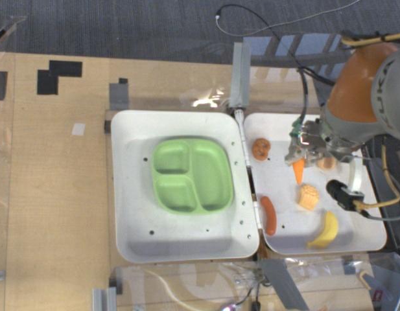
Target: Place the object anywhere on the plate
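The pale wooden counter (50,193) looks matt and smooth, with a glossy clear sheet glinting at 12 o'clock of the bins. Both shallow white plastic bins (131,238) have a soft sheen. The lime-green compartment plate (190,175) reads as smooth, slightly glossy plastic. At 3 o'clock of it lie toy foods — a glossy yellow plastic banana (324,230), a shiny red sausage (270,214), a rougher-looking pale yellow chunk (308,197). The arm's orange band (358,83) is smooth — faintly shiny.

Plate (190,175) is set in left bin (131,238). In right bin (375,235): ball (261,148) far-left, carrot (298,172) under gripper (302,153), cube (308,197) before carrot, sausage (270,215) near-left, banana (324,230) near-right.
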Robot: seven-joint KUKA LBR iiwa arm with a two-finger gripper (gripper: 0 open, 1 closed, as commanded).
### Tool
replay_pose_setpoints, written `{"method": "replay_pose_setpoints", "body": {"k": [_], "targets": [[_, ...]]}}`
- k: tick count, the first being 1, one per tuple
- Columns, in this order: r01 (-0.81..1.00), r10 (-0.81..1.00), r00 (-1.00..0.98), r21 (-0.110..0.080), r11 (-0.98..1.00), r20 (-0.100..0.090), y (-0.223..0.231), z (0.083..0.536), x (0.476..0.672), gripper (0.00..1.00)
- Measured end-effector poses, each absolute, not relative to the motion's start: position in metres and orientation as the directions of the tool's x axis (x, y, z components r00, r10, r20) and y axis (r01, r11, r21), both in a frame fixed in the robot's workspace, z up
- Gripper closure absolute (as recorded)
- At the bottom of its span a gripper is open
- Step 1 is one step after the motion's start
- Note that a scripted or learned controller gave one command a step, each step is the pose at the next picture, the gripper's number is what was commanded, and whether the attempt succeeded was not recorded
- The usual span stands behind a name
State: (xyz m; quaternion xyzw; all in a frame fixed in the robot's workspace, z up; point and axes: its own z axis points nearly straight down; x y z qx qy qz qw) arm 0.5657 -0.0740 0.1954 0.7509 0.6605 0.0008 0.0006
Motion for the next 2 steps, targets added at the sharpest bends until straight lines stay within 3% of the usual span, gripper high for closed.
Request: {"method": "replay_pose_setpoints", "body": {"k": [1,2], "targets": [[0.995,0.995,-0.099,0.0,0.099,0.0,0.002,0.183,0.575,1.0],[0.981,0.981,-0.193,0.0,0.193,0.0,-0.005,0.183,0.557,1.0]]}}
